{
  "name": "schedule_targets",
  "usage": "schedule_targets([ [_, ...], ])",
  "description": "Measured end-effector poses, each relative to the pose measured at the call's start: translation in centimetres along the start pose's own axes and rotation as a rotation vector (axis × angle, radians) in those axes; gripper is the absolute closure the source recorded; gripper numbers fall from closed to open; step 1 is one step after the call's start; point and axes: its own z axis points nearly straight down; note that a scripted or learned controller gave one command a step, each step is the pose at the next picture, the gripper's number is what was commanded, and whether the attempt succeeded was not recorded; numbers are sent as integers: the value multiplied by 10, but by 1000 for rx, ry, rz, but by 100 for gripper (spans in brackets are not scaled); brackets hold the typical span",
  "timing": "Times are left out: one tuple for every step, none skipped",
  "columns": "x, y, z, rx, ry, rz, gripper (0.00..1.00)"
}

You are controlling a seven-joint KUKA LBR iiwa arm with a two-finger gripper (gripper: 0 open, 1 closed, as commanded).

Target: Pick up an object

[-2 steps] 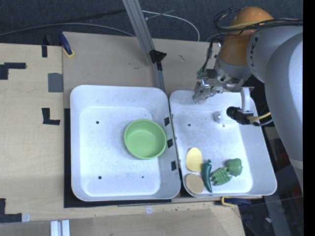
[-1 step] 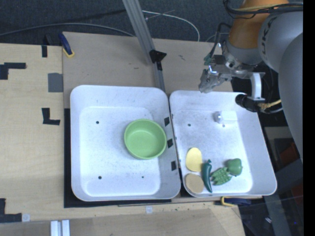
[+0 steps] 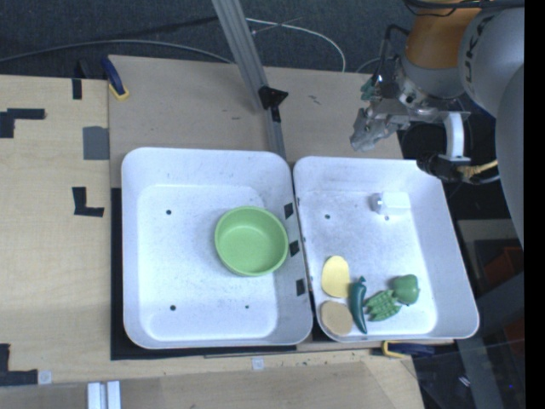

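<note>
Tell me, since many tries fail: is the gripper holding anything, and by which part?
Nothing shows between the fingers of the gripper, which hangs above the right bin's far edge.

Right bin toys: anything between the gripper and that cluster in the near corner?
Nothing visible. The gripper hangs above the right bin's far rim; bare floor lies between it and the yellow piece, green pepper and green toy.

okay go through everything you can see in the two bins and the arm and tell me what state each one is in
Green bowl: upright in the left bin.
Yellow piece: lying flat in the right bin.
Tan piece: flat, at the near rim.
Dark green pepper: on its side, beside the yellow piece.
Green toy: lying down, near corner.
Small clear item: too blurred to tell.
End effector: raised beyond the right bin, holding nothing visible.
</note>
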Motion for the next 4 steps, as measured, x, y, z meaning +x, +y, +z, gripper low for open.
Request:
schedule_targets([
  [51,-24,-2,5,2,-4,100],
  [91,-54,16,8,1,-3,100],
  [140,-87,12,7,2,-5,100],
  [184,-111,14,7,1,-5,100],
])
